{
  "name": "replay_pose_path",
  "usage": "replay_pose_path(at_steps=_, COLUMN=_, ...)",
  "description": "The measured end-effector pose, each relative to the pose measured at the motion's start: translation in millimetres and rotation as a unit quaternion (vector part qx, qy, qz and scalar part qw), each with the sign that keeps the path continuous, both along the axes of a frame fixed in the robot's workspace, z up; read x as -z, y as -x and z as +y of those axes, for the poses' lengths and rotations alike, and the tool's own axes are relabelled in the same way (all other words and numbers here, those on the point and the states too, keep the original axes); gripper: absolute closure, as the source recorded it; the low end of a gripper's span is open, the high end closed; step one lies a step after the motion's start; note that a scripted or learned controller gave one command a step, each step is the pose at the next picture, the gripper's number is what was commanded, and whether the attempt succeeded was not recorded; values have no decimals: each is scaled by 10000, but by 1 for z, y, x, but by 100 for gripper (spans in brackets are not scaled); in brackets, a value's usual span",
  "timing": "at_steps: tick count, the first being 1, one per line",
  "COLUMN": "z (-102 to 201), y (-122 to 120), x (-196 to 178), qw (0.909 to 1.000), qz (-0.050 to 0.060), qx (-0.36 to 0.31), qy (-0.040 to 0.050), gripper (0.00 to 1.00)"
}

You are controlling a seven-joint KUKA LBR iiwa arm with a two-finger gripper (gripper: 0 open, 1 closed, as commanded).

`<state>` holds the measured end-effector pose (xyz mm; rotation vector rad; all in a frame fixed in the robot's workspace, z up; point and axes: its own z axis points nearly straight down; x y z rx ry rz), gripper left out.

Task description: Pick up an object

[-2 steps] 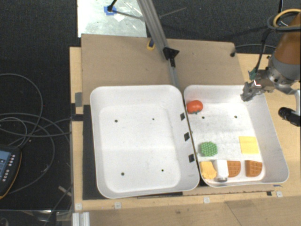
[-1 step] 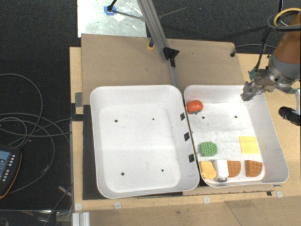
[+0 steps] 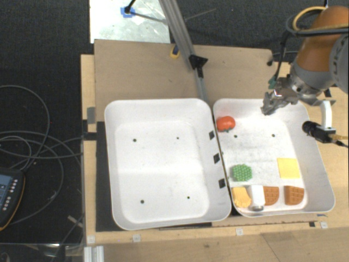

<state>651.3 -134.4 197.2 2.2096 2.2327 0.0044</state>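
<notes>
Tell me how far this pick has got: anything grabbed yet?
Nothing looks done yet. The gripper hangs over the right bin's far edge, with no object seen between its fingers. The red object, green ball, yellow block and orange pieces all lie in that bin. Descent, grasp and lift remain.

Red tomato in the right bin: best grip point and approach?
Judgement only: take the red tomato across its rounded middle, coming straight down from above. It sits near the right bin's far left corner, close to the wall, so side approaches look cramped. Its right side is open. The gripper is over the far edge.
</notes>
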Motion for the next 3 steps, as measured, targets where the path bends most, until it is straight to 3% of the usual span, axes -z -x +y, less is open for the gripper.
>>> replay_pose_path(at_steps=3, z=157, y=-32, x=-2, qw=10000, qz=-6, qx=-2, qy=-4, gripper=100)
